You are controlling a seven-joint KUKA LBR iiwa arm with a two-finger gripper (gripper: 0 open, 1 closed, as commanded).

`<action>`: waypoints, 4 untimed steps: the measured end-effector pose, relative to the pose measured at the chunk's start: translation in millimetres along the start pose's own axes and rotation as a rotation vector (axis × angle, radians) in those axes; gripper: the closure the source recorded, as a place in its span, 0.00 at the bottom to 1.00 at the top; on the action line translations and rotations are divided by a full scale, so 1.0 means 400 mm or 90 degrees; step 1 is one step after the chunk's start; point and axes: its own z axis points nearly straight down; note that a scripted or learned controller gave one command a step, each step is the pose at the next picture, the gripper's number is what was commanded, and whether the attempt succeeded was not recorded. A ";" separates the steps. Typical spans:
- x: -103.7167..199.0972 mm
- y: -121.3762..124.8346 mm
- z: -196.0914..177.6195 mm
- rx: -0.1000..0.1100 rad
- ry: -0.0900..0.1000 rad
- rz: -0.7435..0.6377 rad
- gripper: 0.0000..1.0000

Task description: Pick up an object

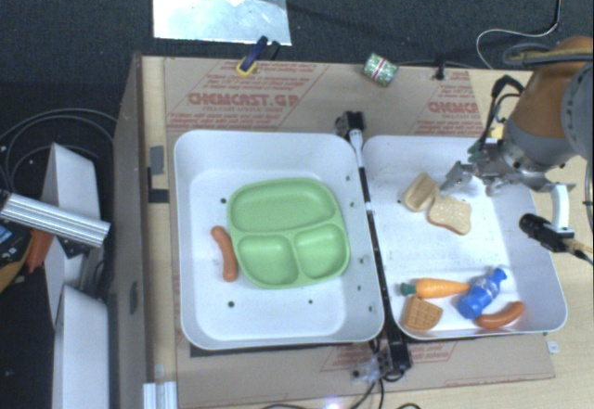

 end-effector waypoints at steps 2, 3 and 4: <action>-0.007 -0.032 -0.116 -0.001 0.000 0.000 0.00; 0.047 -0.146 0.002 0.003 0.001 0.002 0.00; 0.000 -0.038 -0.112 -0.001 -0.001 0.000 0.00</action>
